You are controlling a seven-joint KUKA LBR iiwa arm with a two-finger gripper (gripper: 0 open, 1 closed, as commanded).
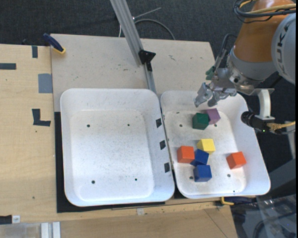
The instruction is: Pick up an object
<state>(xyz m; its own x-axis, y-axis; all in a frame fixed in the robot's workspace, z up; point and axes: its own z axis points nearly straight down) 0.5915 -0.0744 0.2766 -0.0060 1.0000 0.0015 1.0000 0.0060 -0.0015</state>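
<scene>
End effector (206,97) hangs over the far end of the right bin (253,182); metal-grey, small parts, tips pointing down-left. Cannot tell how it is set, the tips blur together at this angle. Nothing seen between them. Arm behind it is grey with a glossy orange band (260,29). Just below the end effector, nearest of all the pieces: a green cube (200,120), dull-faced, with a pale purple block (213,115) touching it on the side toward the arm. Further from the end effector, toward the near rim: one yellow cube (207,145), two blue cubes, the upper blue cube (201,156) touching the yellow one and the lower blue cube (202,172) just past it. Two orange cubes: the left orange cube (186,153) pressed beside the upper blue, the right orange cube (236,159) set apart on the arm's side. Seven pieces counted, all hard-edged, matt, plain colours. Both bins shallow, white, rounded corners, speckled with fine dark flecks; left bin (69,103) lies well away from the end effector, across the shared rims. Desk (20,148) is pale wood-grain board with grey tape patches. A slanted aluminium bar (126,21) stands beyond the bins.
</scene>
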